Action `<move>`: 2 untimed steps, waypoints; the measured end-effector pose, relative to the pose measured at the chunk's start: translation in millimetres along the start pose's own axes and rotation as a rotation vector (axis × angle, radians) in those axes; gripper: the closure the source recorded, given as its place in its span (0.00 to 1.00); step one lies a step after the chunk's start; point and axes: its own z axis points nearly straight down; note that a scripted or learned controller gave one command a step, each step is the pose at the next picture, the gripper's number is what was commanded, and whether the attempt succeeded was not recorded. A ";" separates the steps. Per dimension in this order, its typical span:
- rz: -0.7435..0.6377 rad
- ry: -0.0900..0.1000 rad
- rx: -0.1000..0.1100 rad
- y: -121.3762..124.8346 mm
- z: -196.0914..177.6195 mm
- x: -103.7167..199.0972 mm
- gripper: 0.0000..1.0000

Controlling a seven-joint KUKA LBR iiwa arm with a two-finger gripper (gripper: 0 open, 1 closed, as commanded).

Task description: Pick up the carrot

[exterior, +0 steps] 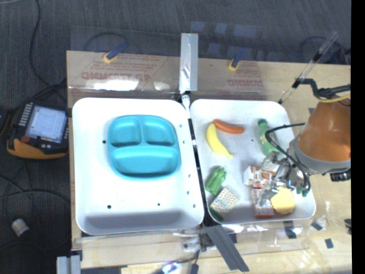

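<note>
Two white bins sit side by side in the middle of the frame. In the right bin, nearest the lower edge, a yellow block lies in the lower right corner, and a checkered packet lies in the lower left. Just above the packet is a green vegetable. A white and red carton lies to the right of it, just above and left of the block.

Farther up, a banana slants across the bin's upper middle. The carrot lies right above it, nearly touching the banana's top end, close to the bin's upper wall. A green piece lies to the carrot's right. The left bin holds a blue divided plate, set slightly above its middle.

I reach in from the right edge, with my orange band over the right bin's right wall. My gripper hangs low over the carton and the block, at the bin's lower right, well apart from the carrot. I cannot tell whether it is open or closed; its metal parts blur into the clutter beneath. I see nothing held in it.

The banana and the green piece lie between me and the carrot, and a black cable loops over the green piece.

At the left edge, a pendant with a lit screen rests on the carpet. At the top, a metal post stands above the gap between the bins.
</note>
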 end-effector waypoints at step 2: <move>0.146 0.029 0.002 5.4 -10.7 10.6 0.00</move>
